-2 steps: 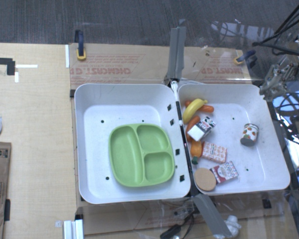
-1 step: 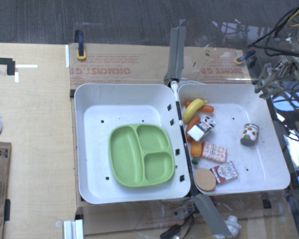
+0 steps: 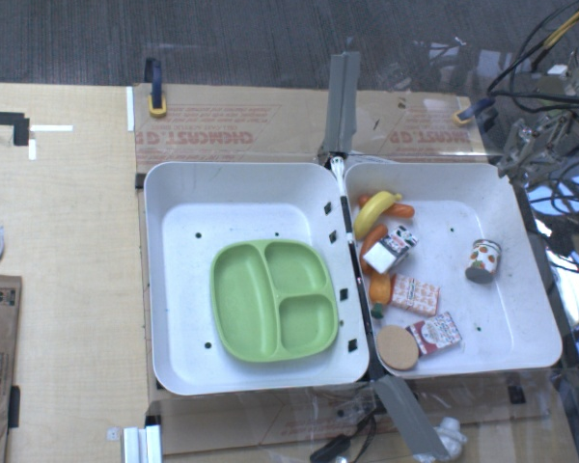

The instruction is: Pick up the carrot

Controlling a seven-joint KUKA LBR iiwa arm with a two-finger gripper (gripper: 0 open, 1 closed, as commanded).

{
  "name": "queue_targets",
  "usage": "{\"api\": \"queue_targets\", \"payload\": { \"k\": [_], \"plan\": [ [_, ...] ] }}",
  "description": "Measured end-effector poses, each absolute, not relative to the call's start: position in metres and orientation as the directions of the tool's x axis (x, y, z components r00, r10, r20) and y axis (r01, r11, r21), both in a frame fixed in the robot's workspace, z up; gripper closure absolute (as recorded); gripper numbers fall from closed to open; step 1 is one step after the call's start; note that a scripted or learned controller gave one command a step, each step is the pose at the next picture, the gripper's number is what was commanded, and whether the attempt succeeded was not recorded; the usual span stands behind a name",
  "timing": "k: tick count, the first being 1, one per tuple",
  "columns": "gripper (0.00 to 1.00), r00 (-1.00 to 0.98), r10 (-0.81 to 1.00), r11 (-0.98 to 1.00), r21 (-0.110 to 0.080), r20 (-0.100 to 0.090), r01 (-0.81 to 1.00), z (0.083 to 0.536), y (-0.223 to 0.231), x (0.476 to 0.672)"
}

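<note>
The carrot (image 3: 379,286) is an orange piece lying along the left wall of the right bin (image 3: 510,328), partly covered by other toy food. A small white and black carton (image 3: 398,242) rests over its upper end, next to an orange-red piece (image 3: 374,256). A yellow banana (image 3: 374,212) lies just behind them.
A pink box (image 3: 415,295), a red and white packet (image 3: 434,334) and a tan round disc (image 3: 399,347) crowd the carrot's near side. A small can (image 3: 482,260) lies alone at the right. The left bin (image 3: 159,258) holds a green divided plate (image 3: 275,299). Cables hang at the upper right (image 3: 550,114).
</note>
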State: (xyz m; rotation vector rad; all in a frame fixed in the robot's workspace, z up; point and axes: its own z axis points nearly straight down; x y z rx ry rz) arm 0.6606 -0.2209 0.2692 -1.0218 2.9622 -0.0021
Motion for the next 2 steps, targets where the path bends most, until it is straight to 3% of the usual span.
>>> {"api": "queue_targets", "payload": {
  "k": [1, 2],
  "plan": [
    [1.0, -0.632, -0.775, 0.632, -0.005, -0.006, -0.775, 0.29, -0.221, 0.661],
    [1.0, -0.338, -0.941, 0.338, -0.002, -0.005, -0.941, 0.267, -0.221, 0.66]
  ]
}}
